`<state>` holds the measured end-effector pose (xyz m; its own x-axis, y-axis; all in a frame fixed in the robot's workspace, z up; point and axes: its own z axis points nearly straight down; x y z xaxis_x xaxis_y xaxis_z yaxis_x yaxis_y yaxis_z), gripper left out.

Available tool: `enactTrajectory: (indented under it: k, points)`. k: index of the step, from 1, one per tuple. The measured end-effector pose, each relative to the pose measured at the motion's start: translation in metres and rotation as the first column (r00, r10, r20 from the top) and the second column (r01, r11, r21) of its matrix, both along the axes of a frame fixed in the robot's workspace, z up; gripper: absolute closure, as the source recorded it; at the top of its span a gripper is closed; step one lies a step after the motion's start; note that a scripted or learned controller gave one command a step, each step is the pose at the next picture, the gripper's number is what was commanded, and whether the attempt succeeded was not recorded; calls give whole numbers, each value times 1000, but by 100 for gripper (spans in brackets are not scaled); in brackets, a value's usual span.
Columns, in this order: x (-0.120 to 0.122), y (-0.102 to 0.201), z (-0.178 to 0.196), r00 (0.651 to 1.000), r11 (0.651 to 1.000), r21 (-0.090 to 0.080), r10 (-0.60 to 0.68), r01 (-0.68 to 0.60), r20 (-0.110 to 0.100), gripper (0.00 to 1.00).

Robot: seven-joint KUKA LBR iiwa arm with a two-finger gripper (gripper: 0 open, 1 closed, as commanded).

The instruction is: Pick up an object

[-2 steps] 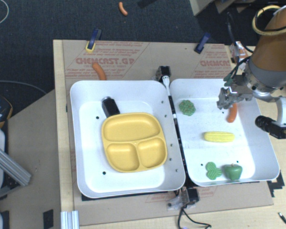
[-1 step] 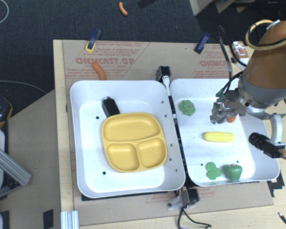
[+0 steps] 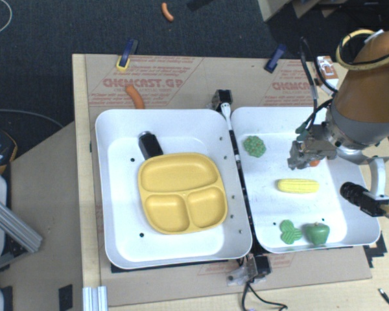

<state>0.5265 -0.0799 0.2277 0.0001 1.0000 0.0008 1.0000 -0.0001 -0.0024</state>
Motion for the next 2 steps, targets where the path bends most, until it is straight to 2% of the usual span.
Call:
enactTrajectory:
  k: [1, 2]
  points:
    - [13, 0, 6, 1000, 1000, -2, 1, -1, 6, 100]
    - [9, -9, 6, 1000, 1000, -1, -1, 1, 3, 100]
